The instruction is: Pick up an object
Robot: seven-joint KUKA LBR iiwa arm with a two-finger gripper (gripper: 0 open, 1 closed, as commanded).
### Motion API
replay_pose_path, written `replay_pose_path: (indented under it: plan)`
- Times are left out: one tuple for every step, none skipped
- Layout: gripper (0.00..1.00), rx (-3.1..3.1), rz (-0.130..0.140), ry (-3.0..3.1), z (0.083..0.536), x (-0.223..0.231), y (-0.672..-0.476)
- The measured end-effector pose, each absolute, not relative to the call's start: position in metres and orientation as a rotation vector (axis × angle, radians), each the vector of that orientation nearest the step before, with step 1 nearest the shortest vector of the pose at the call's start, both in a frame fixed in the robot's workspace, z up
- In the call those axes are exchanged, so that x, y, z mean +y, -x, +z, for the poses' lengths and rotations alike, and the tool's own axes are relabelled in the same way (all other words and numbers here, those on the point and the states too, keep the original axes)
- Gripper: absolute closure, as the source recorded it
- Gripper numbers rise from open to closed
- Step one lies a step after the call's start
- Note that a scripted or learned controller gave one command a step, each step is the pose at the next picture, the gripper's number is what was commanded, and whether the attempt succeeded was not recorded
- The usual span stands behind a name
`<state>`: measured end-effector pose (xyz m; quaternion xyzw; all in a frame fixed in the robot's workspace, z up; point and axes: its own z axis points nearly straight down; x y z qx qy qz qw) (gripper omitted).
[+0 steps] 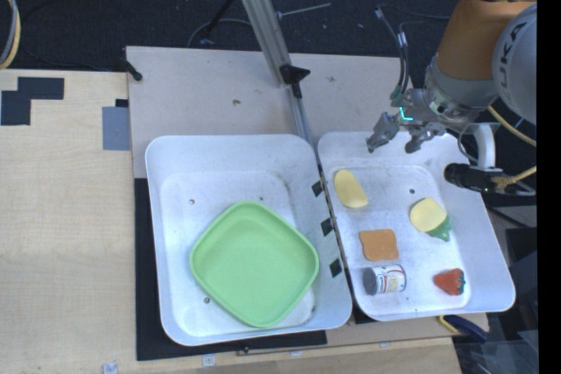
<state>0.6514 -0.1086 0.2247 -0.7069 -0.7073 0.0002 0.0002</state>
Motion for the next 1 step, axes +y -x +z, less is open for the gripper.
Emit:
replay_pose_path:
  plan:
    - [0.0, -2.222, 0.001, 2.221, 0.2246, -0.1086, -0.6513]
